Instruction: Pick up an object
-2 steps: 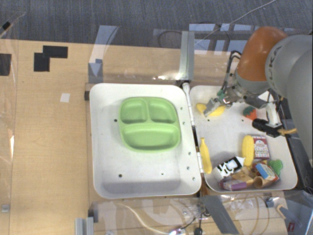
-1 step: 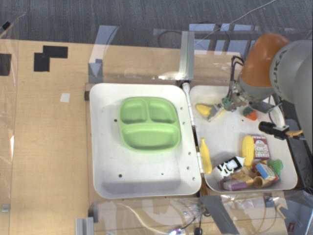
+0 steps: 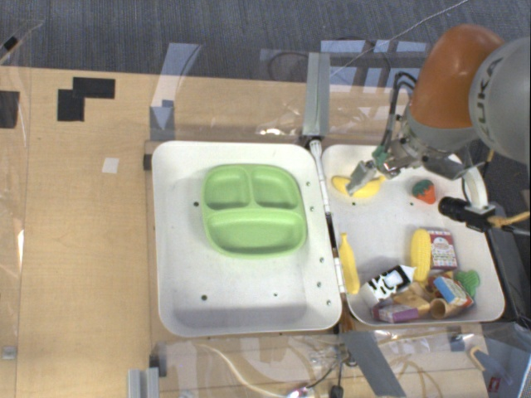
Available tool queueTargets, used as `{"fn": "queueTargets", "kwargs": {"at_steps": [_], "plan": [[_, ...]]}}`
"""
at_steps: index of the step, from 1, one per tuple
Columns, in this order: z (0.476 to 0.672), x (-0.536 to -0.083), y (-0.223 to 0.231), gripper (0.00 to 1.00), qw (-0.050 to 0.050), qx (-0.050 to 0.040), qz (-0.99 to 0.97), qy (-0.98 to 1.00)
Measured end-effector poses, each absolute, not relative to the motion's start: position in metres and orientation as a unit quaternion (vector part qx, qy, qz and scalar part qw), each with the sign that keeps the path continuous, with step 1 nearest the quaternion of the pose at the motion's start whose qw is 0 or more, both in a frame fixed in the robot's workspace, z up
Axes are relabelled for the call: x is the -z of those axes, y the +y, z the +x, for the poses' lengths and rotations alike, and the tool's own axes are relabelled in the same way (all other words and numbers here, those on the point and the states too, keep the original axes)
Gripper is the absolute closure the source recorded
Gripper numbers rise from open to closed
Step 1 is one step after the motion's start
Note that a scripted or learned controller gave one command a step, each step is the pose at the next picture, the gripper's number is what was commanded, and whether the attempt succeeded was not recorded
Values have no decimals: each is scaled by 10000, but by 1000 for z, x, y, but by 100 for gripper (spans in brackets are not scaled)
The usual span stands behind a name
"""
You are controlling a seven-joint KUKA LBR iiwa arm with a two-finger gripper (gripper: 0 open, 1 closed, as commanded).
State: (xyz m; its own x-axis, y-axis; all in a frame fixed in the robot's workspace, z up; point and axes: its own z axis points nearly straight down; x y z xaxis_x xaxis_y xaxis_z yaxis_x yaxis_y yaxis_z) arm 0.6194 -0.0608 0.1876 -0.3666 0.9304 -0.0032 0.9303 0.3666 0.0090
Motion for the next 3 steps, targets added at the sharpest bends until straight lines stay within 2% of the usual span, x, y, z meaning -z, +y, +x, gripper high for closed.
{"fn": "queueTargets", "kwargs": {"at_steps": [1,2,3], "plan": [[659,-96,-101,0,28,-16,5624,8269],[662,-109,-99,100,62,-39,5611,8277],[647,-205,-44,100,33,-29,5935,8048]]}}
